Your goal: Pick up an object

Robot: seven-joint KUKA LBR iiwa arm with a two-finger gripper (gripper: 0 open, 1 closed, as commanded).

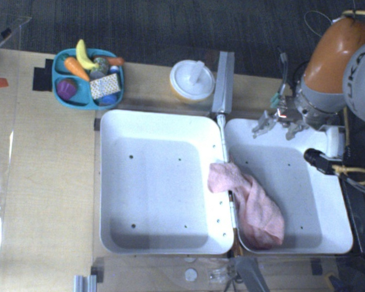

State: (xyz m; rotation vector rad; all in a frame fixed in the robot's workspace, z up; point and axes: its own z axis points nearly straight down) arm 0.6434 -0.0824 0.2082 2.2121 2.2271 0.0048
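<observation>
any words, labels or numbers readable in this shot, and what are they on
"UKA": dark letters running down the grey arm casing at the right edge, cut off by the frame; presumably part of the maker's name.
Speckled card in the blue tray: only a dot pattern, too small to read as text.
Nothing legible on the bins, the pink cloth or the white lid.
</observation>
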